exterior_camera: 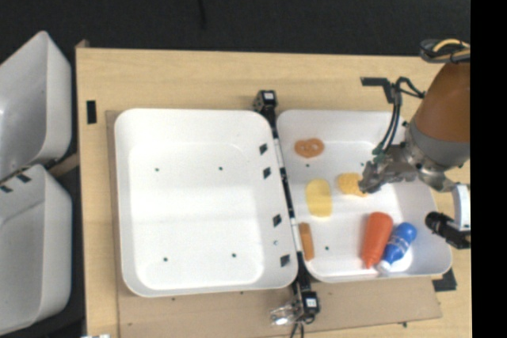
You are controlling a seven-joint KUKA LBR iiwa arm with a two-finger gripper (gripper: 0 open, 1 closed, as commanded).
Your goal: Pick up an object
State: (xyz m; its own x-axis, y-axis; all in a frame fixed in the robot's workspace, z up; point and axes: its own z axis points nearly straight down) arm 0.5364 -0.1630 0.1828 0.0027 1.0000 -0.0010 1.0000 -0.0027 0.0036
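While the claw (371,180) touches a yellow piece (348,184), a carrot (375,239) lies near.

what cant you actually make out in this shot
- gripper: small and dark in the camera view, right against the yellow-orange piece; whether it grips that piece cannot be told.
- blue-and-white object: too blurred to identify; it lies beside the orange carrot-like object.
- arm: cut off by the view's right side.

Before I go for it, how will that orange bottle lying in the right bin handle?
The orange bottle lies on its side and looks round, so a nudge may roll it. It touches the blue-capped bottle, which would probably shift too. Its smooth surface might slip.
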